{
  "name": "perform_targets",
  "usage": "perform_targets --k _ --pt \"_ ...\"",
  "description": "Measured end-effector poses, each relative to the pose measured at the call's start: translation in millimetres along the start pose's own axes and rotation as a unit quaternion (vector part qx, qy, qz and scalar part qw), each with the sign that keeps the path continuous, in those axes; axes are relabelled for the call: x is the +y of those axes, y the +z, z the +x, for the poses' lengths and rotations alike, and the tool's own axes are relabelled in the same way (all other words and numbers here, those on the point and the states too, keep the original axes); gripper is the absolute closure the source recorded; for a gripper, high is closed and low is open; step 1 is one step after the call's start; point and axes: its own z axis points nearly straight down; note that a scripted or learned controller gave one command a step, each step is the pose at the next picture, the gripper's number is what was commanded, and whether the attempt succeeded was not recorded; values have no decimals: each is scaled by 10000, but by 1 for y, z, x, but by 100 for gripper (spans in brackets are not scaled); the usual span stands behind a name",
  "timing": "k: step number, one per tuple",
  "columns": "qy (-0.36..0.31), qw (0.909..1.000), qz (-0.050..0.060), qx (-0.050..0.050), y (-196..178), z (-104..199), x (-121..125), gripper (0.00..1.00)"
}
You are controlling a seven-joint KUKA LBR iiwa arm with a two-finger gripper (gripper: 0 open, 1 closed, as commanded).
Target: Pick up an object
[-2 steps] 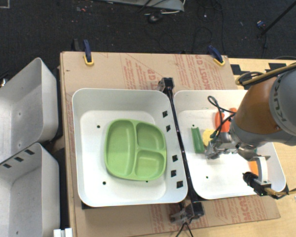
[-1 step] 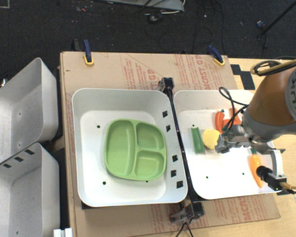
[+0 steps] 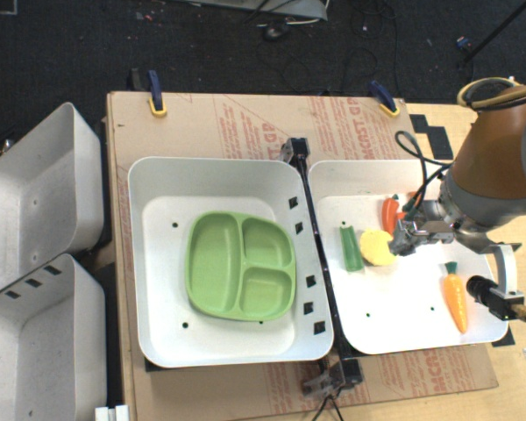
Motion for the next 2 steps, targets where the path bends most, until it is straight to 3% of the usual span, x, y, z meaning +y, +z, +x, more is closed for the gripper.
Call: perform_targets --k 1,2 --pt "2 10000 0 -2 -47 0 2 100" --pt "-15 10000 24 6 -36 55 19 100"
